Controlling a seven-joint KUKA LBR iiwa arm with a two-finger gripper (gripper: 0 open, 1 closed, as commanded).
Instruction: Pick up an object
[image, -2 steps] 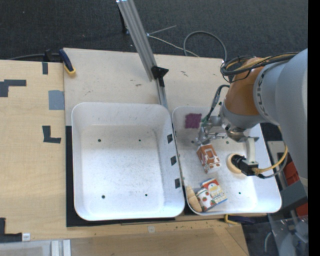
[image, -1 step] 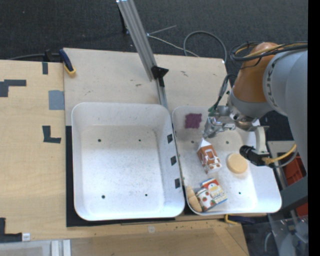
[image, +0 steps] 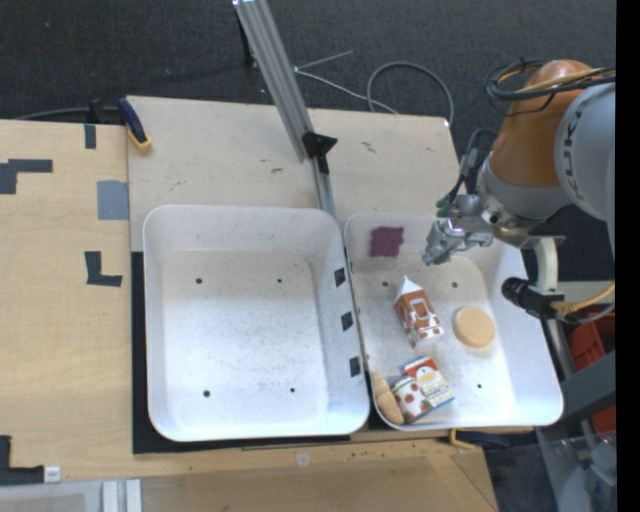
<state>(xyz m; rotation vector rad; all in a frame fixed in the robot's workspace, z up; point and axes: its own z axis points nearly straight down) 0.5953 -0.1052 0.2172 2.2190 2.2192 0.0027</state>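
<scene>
The right bin (image: 520, 400) holds several objects. A purple square block (image: 387, 241) lies near its far left corner. A small red-and-white carton (image: 417, 310) stands in the middle, with a round tan biscuit (image: 475, 327) to its right. Near the front edge sit an orange-and-white box (image: 425, 386) and a brown bread-like piece (image: 387, 398). My gripper (image: 441, 247) hangs over the far part of this bin, right of the purple block and above the carton, with nothing seen between its fingers.
The left bin (image: 165, 330) sits beside the right one. A grey metal post (image: 290, 100) slants across the bench behind the bins. Cables lie on the dark floor at the back. A yellow-handled clamp (image: 135, 125) grips the bench's far left.
</scene>
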